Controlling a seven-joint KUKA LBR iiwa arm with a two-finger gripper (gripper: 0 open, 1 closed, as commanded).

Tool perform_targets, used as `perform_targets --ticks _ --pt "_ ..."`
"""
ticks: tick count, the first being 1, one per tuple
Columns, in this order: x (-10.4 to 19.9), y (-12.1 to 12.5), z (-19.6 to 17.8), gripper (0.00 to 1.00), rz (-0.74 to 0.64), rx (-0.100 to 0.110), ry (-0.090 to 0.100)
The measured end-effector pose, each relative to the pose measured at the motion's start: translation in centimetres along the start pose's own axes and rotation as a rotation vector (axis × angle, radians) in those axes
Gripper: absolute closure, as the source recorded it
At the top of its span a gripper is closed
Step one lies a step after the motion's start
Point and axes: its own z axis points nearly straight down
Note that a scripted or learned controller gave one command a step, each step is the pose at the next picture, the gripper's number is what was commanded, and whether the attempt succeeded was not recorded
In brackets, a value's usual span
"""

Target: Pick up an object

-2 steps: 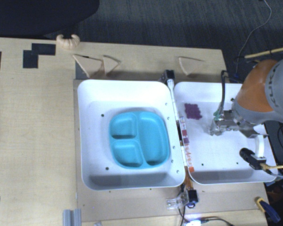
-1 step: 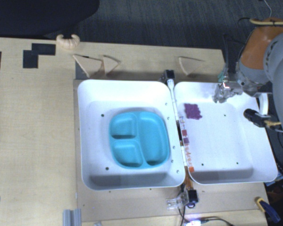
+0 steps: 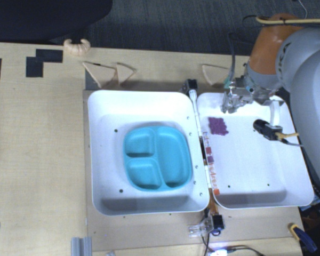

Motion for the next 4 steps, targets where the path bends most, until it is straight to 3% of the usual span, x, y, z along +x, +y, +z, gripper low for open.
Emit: perform_targets --ticks 1,2,3,4 --pt "-0.1 0.0 0.0 0.00 0.001 0.001 -0.001" --pt "-1.5 -9.2 5.0 0.00 0.005 -0.001 -0.002" --pt "-1.4 -9.0 3.8 1.00 0.004 -0.008 -0.002" --pt "-4.5 -1.4 2.3 1.00 0.002 -0.001 -0.002"
